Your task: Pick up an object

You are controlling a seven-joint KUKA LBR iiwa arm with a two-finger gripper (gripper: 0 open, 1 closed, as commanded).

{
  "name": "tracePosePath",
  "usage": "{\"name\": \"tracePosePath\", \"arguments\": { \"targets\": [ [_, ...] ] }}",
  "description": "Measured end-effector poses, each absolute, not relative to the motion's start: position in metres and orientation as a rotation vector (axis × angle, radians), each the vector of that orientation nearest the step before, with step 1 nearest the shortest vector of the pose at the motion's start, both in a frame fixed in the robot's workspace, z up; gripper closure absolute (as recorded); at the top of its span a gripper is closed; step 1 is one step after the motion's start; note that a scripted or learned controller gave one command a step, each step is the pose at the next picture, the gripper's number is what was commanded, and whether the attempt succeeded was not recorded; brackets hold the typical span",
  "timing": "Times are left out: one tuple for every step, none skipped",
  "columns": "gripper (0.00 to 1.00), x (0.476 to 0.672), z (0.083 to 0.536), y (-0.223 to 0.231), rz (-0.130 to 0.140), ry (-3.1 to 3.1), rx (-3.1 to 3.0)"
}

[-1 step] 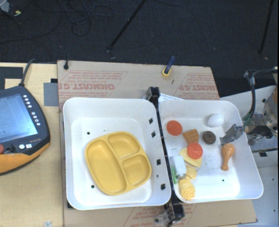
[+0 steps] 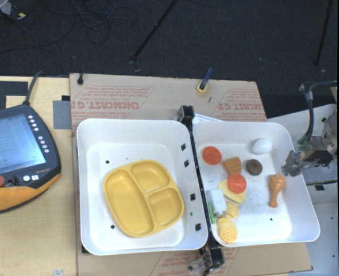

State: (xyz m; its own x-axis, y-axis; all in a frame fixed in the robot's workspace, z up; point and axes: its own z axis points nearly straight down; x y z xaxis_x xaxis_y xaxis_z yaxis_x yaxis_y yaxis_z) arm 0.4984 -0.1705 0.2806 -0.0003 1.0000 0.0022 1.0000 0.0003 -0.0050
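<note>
Reaching from the right bin's (image 2: 304,211) right rim, the gripper (image 2: 293,164) carries nothing; whether it is spread or clenched I cannot tell. Best target, I judge: the drumstick (image 2: 276,188), just inside that rim, apart from clutter.

The claw (image 2: 291,165) is seen at the right side of the view, dark and small, with cables looped above it. Its parts are too blurred to be made out.

Dark carpet (image 2: 158,27) strewn with cables (image 2: 72,4) lies behind the cardboard-covered bench (image 2: 158,99).
</note>
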Motion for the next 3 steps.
{"name": "tracePosePath", "arguments": {
  "targets": [
    [1.00, 0.483, 0.331, -0.113, -0.005, -2.229, -2.215],
    [1.00, 0.497, 0.348, -0.036, -0.001, -2.230, -2.210],
    [1.00, 0.483, 0.387, 0.000, -0.003, -2.227, -2.216]
  ]
}}
